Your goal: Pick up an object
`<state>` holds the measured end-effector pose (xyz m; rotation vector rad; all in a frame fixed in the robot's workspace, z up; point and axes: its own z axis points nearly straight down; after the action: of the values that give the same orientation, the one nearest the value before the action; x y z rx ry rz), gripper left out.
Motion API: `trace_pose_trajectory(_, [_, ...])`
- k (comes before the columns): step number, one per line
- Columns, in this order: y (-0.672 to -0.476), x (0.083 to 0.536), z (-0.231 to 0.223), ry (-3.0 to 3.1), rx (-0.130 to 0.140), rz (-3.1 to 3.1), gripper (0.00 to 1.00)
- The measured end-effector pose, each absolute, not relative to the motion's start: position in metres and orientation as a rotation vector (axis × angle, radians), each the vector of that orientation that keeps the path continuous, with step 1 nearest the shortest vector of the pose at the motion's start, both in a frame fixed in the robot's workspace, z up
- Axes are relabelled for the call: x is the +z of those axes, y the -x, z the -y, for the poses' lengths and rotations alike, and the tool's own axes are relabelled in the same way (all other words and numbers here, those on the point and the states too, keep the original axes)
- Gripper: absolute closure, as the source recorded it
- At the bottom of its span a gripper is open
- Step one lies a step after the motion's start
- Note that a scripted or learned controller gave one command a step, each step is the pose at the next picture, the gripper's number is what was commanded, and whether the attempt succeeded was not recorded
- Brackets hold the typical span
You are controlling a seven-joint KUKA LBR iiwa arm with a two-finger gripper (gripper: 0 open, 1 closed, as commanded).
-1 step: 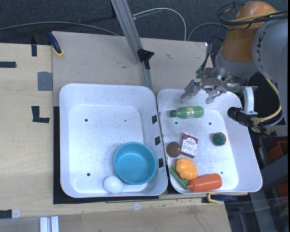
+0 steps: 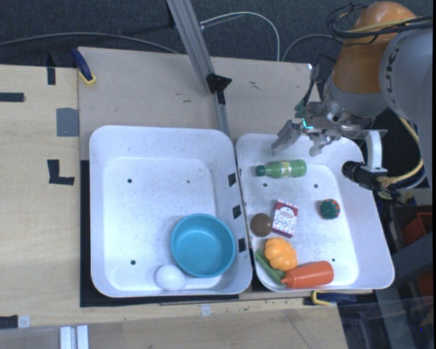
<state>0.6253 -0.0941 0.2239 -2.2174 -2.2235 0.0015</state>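
- Green bottle (image 2: 281, 169) lies flat in the right bin (image 2: 370, 246), just below the pincer (image 2: 302, 139) and a touch to its left; nearest obj, so prob. the target.
- Pincer hangs over the bin's far rim w/ both fingers spread apart, nothing between them.
- Bottle's long axis runs left-right across the view, cap end toward the divider between bins. The fingers also sit left and right of each other, so by my read the wrist needs approx. a quarter turn to close across the narrow body.
- Room: bare white floor on the bottle's far and near sides, so space for the fingers. Far wall of the bin is close behind; risk of clipping it on the way down.
- Other objs sit further from the pincer, toward the near rim: red box (image 2: 285, 218), brown ball (image 2: 260, 224), dark green ball (image 2: 329, 209), orange fruit (image 2: 280, 252), red cylinder (image 2: 307, 274). Well apart from the bottle.
- Left bin (image 2: 123, 166) w/ blue bowl (image 2: 202, 244) and white ball (image 2: 170, 276) is far off to the pincer's left.
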Motion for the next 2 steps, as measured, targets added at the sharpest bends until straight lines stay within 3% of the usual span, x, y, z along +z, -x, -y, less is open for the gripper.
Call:
trace_pose_trajectory(1, [-0.633,0.175,0.093,2.216,0.008,2.222,0.0])
trace_pose_trajectory(2, [-0.622,0.121,0.096,2.216,0.009,2.22,0.0])
